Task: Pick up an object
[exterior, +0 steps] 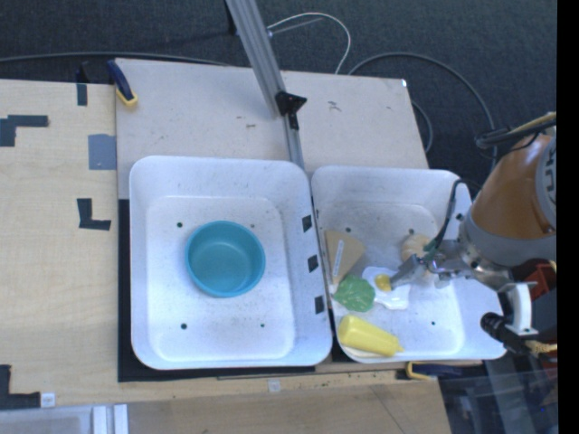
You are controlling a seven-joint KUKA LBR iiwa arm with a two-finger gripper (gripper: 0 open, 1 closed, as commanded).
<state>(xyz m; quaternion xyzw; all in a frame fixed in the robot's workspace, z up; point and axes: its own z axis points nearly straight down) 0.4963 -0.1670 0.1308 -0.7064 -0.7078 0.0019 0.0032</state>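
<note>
Over right bin (443,188) | gripper (404,274) low above fried-egg toy (387,289), finger state unclear | green piece (355,294), yellow piece (366,335), tan wedge (342,251) nearby | blue bowl (225,258) in left bin (154,179)

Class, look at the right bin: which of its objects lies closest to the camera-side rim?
The yellow corn-shaped object. It lies along the bin's near rim, below the green object and the tan wedge, which sit farther in.

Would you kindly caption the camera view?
Gripper low in right bin by fried-egg toy; blue bowl in left bin.
</note>
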